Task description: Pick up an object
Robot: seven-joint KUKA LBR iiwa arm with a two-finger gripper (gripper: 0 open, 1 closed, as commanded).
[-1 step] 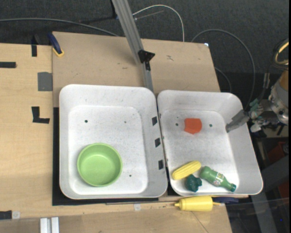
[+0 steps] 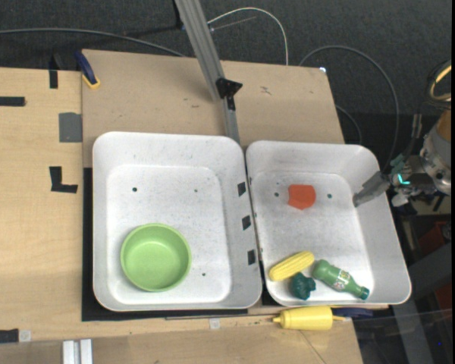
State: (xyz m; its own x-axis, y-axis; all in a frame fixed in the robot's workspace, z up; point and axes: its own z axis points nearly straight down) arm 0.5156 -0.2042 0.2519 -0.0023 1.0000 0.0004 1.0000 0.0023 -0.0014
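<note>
Yellow bottle (image 2: 306, 318): lay on its side on the bench just outside the near rim of the right bin (image 2: 387, 226), at about 6 o'clock of that bin.

Green bottle (image 2: 340, 277): lay on its side in the right bin's near corner, about 5 o'clock, neck toward the right wall.

Small dark green piece (image 2: 302, 286): sat just beside the green bottle's base, near the front rim; kind too small to tell.

Yellow corn cob (image 2: 291, 265): lay tilted at about 6 o'clock of the right bin, close against the dark green piece and near the green bottle.

Green bowl (image 2: 155, 257): stood upright in the left bin (image 2: 106, 203), toward 7 o'clock, well apart from everything else.

Orange block (image 2: 302, 196): rested alone toward 12 o'clock of the right bin's floor, well apart from the cluster at the front.

Gripper (image 2: 364, 192): reached in at 3 o'clock of the right bin, over its right wall, a grey finger pointing toward the orange block but clear of it. Nothing seen between the fingers; apart or together, could not tell.

Grey pole (image 2: 205, 44): ran slantwise above the bench at 12 o'clock, ending near the gap between the bins.
</note>
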